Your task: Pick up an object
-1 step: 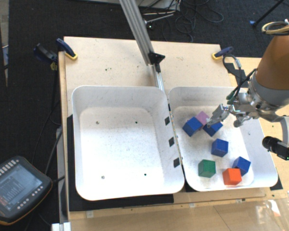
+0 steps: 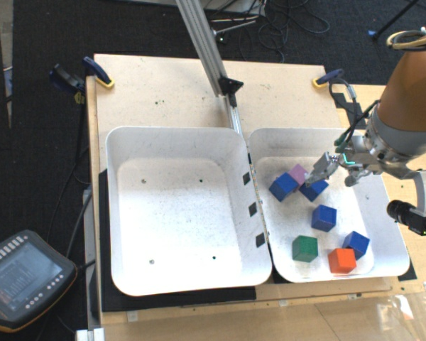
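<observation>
The right bin (image 2: 383, 212) holds several small blocks. A blue cube (image 2: 284, 186) lies beside a purple block (image 2: 298, 173) near the bin's left wall. Just right of them is a second blue cube (image 2: 314, 189). My gripper (image 2: 339, 173) hangs over the upper middle of this bin, open, with its left finger (image 2: 325, 168) angled down towards that second blue cube. Nothing shows between the fingers. Further forward lie another blue cube (image 2: 324, 217), a green cube (image 2: 305, 248), a blue cube (image 2: 356, 243) and an orange-red cube (image 2: 342, 260).
The left bin (image 2: 128, 190) stands beside the right one, sharing a raised middle wall (image 2: 255, 204). A slanted metal bar (image 2: 206, 41) crosses the bench's back. Clamps (image 2: 99, 73) sit on the bench's back corners. A pendant (image 2: 21, 279) lies at the lower left.
</observation>
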Controlling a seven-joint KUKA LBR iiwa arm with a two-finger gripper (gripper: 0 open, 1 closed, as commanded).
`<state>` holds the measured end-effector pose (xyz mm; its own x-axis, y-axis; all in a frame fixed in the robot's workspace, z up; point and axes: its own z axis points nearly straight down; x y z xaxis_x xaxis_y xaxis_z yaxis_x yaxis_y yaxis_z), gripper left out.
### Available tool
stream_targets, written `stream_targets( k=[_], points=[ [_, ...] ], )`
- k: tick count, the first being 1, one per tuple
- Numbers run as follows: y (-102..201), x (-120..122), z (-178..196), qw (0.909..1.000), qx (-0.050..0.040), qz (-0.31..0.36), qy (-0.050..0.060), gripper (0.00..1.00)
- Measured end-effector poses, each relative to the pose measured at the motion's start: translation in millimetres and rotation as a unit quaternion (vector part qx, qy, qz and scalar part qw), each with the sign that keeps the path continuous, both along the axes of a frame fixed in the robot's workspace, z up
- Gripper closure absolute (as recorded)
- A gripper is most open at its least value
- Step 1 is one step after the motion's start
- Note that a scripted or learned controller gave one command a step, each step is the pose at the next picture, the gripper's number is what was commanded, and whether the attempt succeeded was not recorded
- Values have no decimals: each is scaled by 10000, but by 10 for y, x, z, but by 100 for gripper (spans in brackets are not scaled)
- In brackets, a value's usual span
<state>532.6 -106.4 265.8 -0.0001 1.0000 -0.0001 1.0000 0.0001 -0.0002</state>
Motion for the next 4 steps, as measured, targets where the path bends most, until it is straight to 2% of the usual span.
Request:
stream_targets(
  k=[1, 2, 3, 4],
  points=[
    [23, -13, -640, 10000, 4, -3, 34, 0],
    [28, -107, -1121, 10000, 5, -8, 26, 0],
    [24, -68, -1425, 10000, -11, -1, -60, 0],
    [30, -87, -1374, 10000, -2, -2, -20, 100]
  ],
)
